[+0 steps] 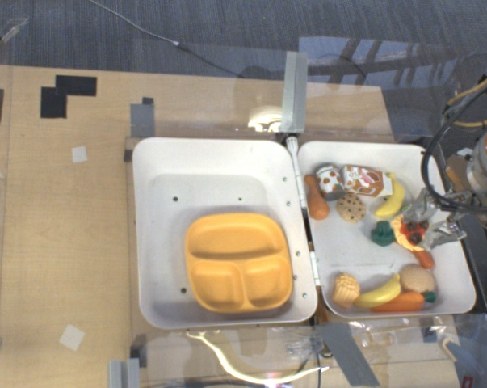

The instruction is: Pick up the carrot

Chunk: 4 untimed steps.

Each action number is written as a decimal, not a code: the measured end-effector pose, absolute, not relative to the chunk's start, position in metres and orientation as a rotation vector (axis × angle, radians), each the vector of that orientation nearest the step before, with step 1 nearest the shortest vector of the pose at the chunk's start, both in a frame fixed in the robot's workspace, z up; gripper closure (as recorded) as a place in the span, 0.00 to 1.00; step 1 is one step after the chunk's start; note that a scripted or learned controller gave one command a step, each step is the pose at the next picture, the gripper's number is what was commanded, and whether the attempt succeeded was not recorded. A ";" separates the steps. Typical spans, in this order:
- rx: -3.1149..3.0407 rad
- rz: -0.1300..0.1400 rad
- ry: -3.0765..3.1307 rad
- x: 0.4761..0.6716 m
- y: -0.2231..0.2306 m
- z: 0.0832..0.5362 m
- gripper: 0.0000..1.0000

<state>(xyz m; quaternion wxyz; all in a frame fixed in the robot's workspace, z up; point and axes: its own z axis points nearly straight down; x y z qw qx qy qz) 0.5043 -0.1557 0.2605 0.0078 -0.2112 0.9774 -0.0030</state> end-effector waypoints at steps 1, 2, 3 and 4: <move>-0.990 -0.007 2.972 0.499 -0.198 0.275 1.00; -0.987 -0.012 2.964 0.502 -0.197 0.287 1.00; -1.346 -0.009 2.829 0.498 -0.204 0.319 1.00; -1.718 -0.009 2.620 0.509 -0.201 0.317 1.00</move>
